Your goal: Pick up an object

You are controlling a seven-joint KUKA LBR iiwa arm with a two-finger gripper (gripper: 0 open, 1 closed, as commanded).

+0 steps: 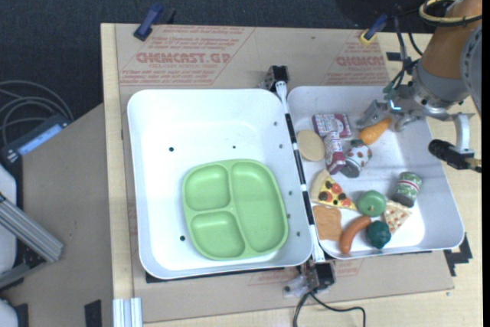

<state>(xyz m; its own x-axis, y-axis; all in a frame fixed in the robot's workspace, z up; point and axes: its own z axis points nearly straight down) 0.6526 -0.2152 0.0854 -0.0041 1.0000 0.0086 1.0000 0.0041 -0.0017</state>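
The right bin [436, 157] holds several toy foods. An orange carrot-like piece [373, 132] lies near its far middle, and my gripper [383, 112] sits low directly over the upper end of it, touching or nearly so. The grey arm with its orange band [444, 50] comes down from the upper right. To the left of the carrot lie a pink-and-white packet [331, 125], a red-and-white can [341, 158] and a tan round cookie [310, 144].
Nearer the front of the right bin are a pizza slice [333, 194], a green apple [371, 203], a green can [407, 188], an orange sausage [352, 232] and a dark green piece [378, 234]. The left bin [153, 165] holds a green divided plate [233, 208].
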